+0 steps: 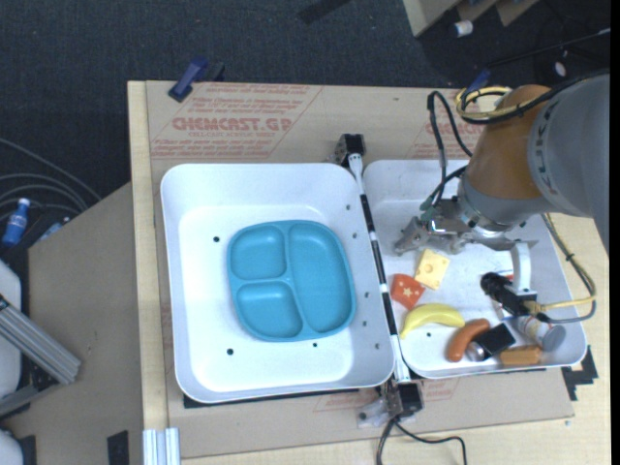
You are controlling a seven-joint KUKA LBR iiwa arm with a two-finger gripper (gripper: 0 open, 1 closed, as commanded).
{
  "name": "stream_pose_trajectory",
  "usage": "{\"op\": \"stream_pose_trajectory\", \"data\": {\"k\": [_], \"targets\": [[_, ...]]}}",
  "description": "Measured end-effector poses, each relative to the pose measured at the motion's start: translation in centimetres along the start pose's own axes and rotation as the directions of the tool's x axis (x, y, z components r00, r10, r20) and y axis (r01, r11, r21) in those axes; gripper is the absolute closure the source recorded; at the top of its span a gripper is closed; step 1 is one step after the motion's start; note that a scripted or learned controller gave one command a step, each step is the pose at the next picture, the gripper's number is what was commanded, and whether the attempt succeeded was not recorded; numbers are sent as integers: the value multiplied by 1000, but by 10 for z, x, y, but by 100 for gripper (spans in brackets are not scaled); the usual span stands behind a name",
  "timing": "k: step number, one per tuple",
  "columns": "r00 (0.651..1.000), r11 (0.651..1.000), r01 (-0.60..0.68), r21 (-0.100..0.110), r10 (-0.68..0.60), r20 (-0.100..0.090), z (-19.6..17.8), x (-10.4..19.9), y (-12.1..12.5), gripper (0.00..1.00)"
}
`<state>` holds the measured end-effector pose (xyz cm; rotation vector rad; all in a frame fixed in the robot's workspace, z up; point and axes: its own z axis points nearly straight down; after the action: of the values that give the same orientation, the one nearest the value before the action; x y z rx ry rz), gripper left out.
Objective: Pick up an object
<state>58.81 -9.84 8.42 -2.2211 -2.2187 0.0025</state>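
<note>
The gripper [433, 232] hangs low in the right bin [387, 184]; whether it is open I cannot tell. Just below it lies the cheese [432, 268], beyond that the banana [432, 317].

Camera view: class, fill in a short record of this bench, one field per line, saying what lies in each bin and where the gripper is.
left bin: blue divided plate
right bin: cheese wedge, pizza slice, banana, sausage, other small items too blurred to name
gripper: low over right bin, just above the cheese wedge
held object: none visible
arm: enters from the right
</note>
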Motion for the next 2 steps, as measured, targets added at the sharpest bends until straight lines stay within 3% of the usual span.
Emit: {"op": "stream_pose_trajectory", "data": {"k": [1, 2], "targets": [[1000, 1000, -1, -2, 1, -1, -10, 1, 1, 100], [1000, 1000, -1, -2, 1, -1, -10, 1, 1, 0]]}}
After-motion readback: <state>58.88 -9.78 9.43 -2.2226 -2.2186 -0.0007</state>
